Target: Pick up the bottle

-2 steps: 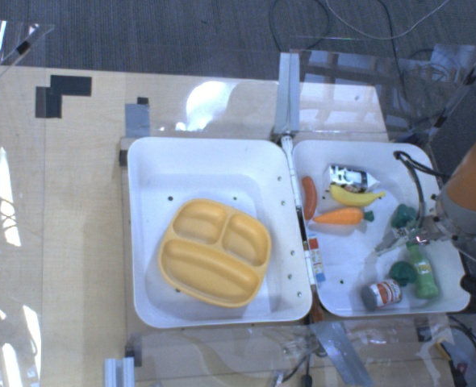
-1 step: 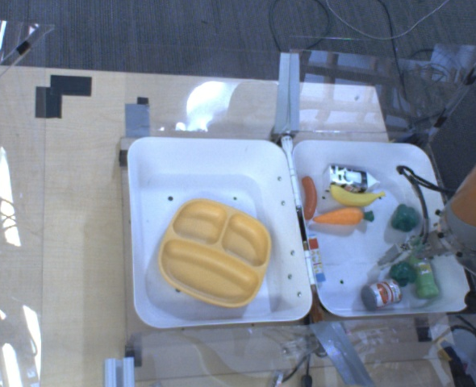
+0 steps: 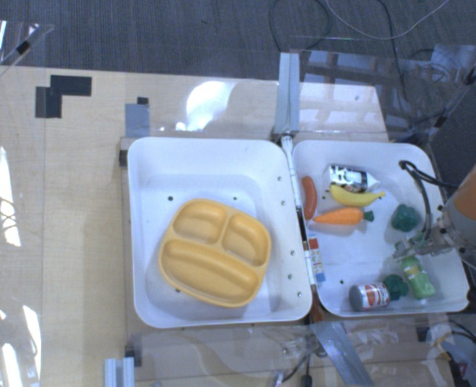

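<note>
1. Bottle (image 3: 419,280): I take this to be the small pale green one lying on its side in the near right corner of the right bin (image 3: 383,156), close to the bin's right wall.
2. Its long axis runs roughly from far to near and leans slightly rightward at the near end. Which end carries the cap is too small to tell.
3. A dark green lump (image 3: 396,285) lies just to its left, touching it or nearly so. Further left along the near wall lies a silver can with a red label (image 3: 370,297).
4. The end effector (image 3: 422,245) sits just beyond the bottle's far end, reaching in from the right on the arm (image 3: 473,208). It appears to overlap or hang just above that far tip. I cannot tell whether it is released or clenched, and nothing can be seen held in it.
5. Judged from this, the bottle lies to the near side of the end effector, so the coming move calls for a short shift nearward along the bottle's axis, closing across its narrow width.
6. Another green piece (image 3: 405,217), a carrot (image 3: 339,216) and a banana (image 3: 356,195) lie further off and well apart from the bottle.
7. The left bin (image 3: 141,216) holds a yellow tray (image 3: 214,252) on the table (image 3: 52,240).
</note>
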`<state>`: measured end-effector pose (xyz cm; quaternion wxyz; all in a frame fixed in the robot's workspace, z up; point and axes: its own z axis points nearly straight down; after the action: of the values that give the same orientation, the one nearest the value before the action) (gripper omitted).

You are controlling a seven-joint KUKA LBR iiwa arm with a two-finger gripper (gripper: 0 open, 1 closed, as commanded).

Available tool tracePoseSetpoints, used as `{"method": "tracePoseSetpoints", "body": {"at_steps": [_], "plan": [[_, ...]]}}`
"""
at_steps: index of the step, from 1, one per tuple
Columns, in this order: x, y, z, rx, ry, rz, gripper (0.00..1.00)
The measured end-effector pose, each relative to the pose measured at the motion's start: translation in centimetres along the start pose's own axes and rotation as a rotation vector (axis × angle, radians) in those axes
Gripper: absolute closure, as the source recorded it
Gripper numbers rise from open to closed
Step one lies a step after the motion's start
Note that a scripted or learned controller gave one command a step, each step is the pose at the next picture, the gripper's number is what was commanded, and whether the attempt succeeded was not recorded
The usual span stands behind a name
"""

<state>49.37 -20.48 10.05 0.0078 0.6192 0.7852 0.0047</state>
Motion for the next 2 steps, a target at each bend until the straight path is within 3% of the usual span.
{"method": "tracePoseSetpoints", "body": {"at_steps": [1, 2], "plan": [[0.0, 0.0, 0.0, 0.0, 0.0, 0.0, 0.0], [0.1, -0.4, 1.2, 0.009, 0.004, 0.086, 0.0]]}}
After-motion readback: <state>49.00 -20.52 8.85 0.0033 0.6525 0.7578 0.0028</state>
